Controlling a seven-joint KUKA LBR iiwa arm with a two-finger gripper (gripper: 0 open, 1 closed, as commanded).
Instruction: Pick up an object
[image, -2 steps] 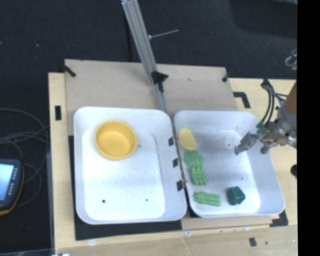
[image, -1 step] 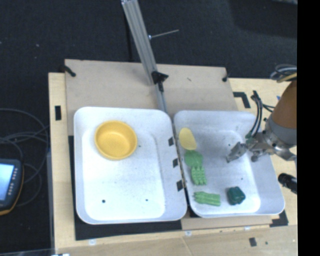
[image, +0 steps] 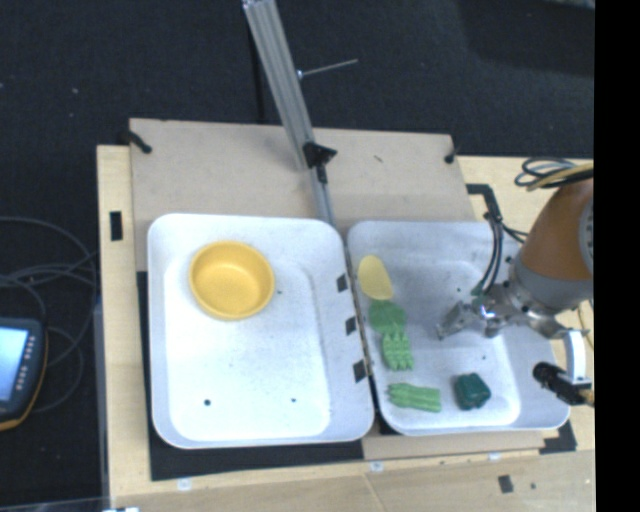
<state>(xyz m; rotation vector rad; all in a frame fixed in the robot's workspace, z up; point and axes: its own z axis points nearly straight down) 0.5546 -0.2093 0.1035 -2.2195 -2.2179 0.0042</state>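
A: Colours, left bin (image: 170, 330) first. White, faintly speckled, a few dark dots. Bowl (image: 232, 280) in it: plain yellow, no pattern.

B: Right bin (image: 430, 250): white as well. Pale yellow piece (image: 375, 277). Three mid-green pieces: a lumpy one (image: 388, 318), a ridged one (image: 398, 351), a long ribbed one (image: 414, 397). Darker teal-green block (image: 471, 391).

A: Desk (image: 250, 490)?

B: Light tan wood, black mat edging under the bins. Arm (image: 560, 250) orange-brown over grey; tool (image: 462, 320) metallic grey.

A: Floor (image: 80, 70) black. Rail (image: 285, 85) silver-grey.
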